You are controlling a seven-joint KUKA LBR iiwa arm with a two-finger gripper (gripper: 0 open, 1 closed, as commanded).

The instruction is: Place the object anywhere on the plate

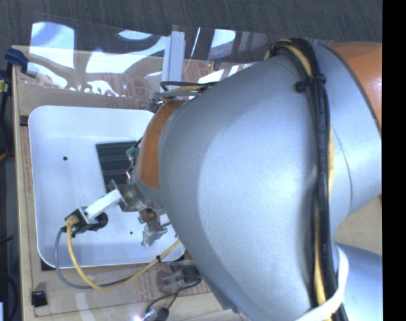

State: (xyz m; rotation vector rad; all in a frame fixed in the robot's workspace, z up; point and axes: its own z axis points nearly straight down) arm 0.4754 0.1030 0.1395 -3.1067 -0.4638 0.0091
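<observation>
A dark, ribbed rectangular plate (114, 160) lies in the left white bin (49, 132), and the arm hides its right part. A small greenish bit (131, 154) peeks out at the plate's right edge, right beside the arm; I cannot tell what it is. My gripper (148, 225) hangs low over the bin floor, in front of and slightly right of the plate. A white bracket (99, 208) with a black tip sticks out to its left and carries a yellow cable (82, 273). Nothing can be seen held.
The grey arm (269, 179) with its orange band covers the right bin and much of the view. The yellow cable loops over the left bin's front rim. Clear panels (122, 59) stand behind the bins. Two tiny dark specks (65, 158) dot the bin floor.
</observation>
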